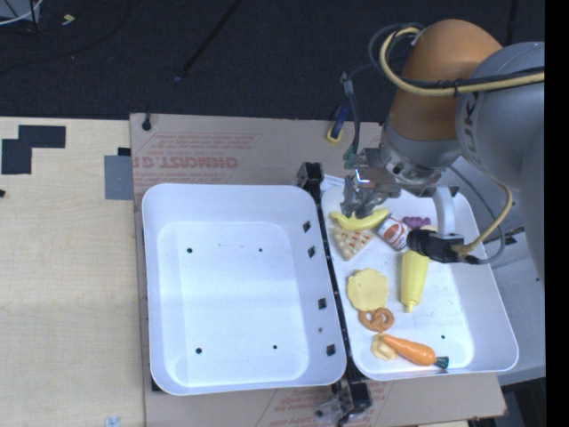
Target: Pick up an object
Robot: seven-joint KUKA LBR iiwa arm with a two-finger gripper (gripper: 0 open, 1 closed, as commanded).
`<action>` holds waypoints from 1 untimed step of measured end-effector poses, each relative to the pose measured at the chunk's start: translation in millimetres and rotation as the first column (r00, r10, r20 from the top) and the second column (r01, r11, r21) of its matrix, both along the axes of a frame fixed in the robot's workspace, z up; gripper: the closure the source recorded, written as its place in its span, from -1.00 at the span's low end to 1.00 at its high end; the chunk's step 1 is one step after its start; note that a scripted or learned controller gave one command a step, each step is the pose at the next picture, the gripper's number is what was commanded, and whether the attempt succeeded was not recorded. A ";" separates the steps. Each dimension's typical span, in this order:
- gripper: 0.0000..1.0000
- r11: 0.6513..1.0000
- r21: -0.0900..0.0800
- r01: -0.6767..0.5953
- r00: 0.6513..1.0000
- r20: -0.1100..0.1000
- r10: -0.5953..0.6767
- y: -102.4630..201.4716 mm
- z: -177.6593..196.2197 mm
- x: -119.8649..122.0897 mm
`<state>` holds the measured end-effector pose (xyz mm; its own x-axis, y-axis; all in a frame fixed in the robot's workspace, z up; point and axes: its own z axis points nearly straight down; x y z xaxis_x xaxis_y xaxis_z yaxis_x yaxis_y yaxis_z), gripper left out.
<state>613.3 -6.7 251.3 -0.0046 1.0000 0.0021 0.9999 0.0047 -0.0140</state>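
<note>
My gripper (360, 206) hangs over the far left part of the right bin (484, 327), directly above a yellow banana (360, 221). Its fingers reach down to the banana, and their state is hidden by the wrist. Just below the banana lies a waffle-patterned wedge (348, 241). A small red and white can (393, 232) and a purple piece (416, 223) sit to the right. A yellow bottle (412, 278), a round yellow disc (367, 288), a pretzel (378, 318) and an orange carrot (411, 350) lie nearer the front.
The left bin (169, 283) stands beside the right one, with a black divider (325, 274) between them. Cardboard (204, 154) lies under both bins. The arm's grey body (498, 114) and cables overhang the right bin's far side.
</note>
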 end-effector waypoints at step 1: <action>1.00 1.000 -0.002 0.003 1.000 0.030 -0.003 -1.7 210.3 -21.2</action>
